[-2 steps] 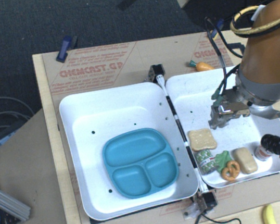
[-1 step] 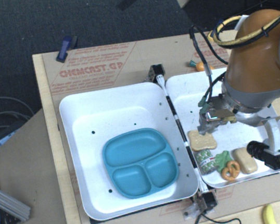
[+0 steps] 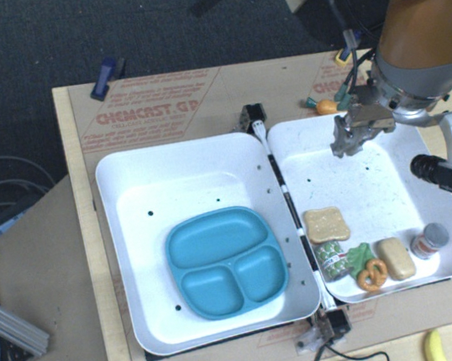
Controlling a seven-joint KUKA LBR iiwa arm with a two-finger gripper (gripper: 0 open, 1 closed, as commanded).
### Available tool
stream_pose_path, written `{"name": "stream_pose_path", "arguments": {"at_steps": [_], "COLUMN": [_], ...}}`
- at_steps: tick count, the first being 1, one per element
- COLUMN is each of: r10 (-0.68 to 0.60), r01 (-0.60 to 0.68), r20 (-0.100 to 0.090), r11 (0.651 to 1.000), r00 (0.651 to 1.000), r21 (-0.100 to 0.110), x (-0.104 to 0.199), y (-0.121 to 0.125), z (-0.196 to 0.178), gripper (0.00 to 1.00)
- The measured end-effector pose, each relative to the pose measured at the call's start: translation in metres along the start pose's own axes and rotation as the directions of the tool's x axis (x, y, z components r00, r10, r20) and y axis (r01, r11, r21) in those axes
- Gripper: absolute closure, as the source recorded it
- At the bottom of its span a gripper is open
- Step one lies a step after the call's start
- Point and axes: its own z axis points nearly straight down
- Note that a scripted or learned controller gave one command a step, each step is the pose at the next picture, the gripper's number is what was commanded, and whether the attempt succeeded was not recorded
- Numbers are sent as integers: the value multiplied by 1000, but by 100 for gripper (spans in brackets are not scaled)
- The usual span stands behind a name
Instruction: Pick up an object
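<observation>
Yellow item [image 3: 434, 348] cut off at near edge. You see toy food cluster [image 3: 366, 257] in right bin [image 3: 380, 185] near corner, divided blue tray [image 3: 224, 261] left. Farther back, gripper [image 3: 349, 140] over bare floor; finger spread too blurred, cannot tell.

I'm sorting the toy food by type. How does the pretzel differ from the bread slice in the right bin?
The pretzel is orange-brown, looped with holes; the bread slice is tan, solid and squarish. The pretzel is smaller and lies nearer the bin's front edge, the bread slice farther back. Both lie flat in the right bin.
</observation>
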Motion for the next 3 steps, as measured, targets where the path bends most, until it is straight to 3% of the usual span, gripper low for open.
{"name": "stream_pose_path", "arguments": {"at_steps": [1,2,3], "r10": [-2,-1,1], "r01": [2,1,-1], "r20": [-2,-1,1], "r11": [1000,1000,1000], "r00": [1000,1000,1000], "r21": [4,1,1], "x": [41,44,-68], "y": [-81,8,106], "z": [-11,15,51], "gripper": [100,100,100]}}
